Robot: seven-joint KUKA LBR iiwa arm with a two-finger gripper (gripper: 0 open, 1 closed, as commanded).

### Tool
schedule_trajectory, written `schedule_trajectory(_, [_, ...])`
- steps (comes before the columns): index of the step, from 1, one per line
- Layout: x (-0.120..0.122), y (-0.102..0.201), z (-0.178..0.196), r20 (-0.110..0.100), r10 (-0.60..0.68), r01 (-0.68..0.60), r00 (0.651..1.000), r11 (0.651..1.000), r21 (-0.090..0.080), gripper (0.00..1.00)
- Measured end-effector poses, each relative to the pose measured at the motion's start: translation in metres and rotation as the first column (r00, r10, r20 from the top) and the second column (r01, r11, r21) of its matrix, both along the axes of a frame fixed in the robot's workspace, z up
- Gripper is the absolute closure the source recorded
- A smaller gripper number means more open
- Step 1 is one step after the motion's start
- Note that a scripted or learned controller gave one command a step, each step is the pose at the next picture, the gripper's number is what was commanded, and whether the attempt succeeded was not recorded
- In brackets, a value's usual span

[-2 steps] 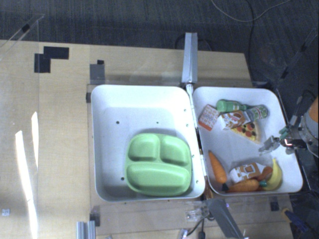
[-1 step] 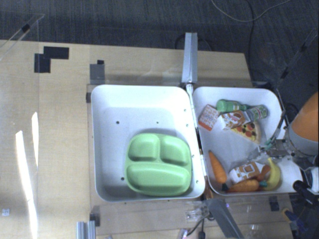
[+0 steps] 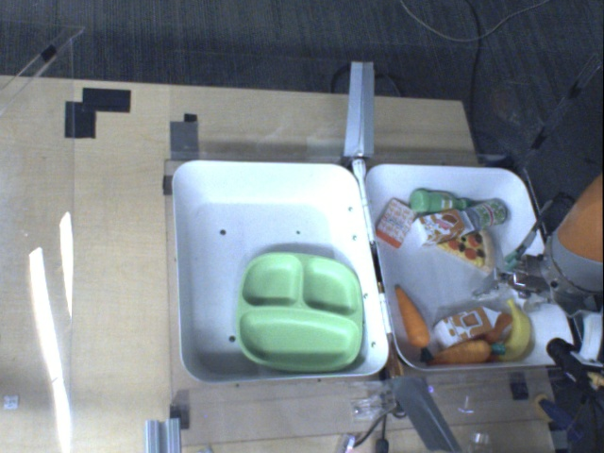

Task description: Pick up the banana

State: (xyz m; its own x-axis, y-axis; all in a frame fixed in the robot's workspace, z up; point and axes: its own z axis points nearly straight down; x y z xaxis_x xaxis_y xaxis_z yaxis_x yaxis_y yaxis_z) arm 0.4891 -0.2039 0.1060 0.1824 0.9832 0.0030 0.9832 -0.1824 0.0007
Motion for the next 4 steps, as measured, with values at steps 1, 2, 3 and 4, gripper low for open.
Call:
schedule_trajectory(1, [0.002, 0.0, 0.008, 0.0, 0.003, -0.003, 1.0, 1.0, 0.0, 1.0])
schedule_trajectory(2, [0.002, 0.0, 0.008, 0.0, 0.002, -0.002, 1.0, 1.0, 0.0, 0.0])
schedule_trajectory(3, [0.002, 0.005, -0.018, 0.005, 0.074, -0.074, 0.997, 0.997, 0.0, 0.0])
schedule_trajectory(4, [0.005, 0.004, -0.009, 0.011, 0.077, -0.077, 0.997, 0.997, -0.003, 1.0])
